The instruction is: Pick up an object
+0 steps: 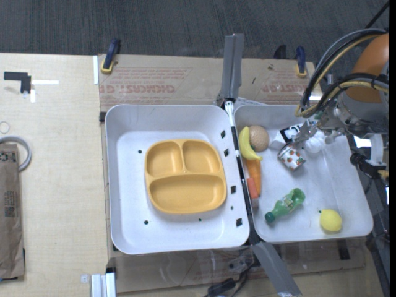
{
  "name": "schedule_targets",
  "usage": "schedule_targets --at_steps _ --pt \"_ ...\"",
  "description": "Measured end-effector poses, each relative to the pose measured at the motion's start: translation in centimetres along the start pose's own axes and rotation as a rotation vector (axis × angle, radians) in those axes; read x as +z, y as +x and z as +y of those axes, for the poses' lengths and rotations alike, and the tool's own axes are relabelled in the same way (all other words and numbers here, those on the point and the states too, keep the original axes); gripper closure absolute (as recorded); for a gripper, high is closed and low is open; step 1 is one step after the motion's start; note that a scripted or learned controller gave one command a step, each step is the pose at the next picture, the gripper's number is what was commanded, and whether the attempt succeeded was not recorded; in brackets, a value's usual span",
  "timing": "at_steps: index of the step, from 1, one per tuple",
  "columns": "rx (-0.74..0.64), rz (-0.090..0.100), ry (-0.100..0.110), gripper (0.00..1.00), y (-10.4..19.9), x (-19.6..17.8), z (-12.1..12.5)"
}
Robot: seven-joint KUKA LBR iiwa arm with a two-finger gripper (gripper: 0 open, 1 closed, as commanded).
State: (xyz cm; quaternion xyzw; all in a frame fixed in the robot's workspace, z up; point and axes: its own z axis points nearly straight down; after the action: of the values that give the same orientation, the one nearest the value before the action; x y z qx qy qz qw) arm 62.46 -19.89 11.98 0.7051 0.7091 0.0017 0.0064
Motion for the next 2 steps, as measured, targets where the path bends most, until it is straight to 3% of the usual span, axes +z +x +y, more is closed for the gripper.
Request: schedule_targets --at_steps 1,2 --pt "0.127 0.003 0.011 0.0 -2.4 -6.3 -0.7" --pt "0.244 -0.002 -0.002 0.0 2.0 0.2 1.1"
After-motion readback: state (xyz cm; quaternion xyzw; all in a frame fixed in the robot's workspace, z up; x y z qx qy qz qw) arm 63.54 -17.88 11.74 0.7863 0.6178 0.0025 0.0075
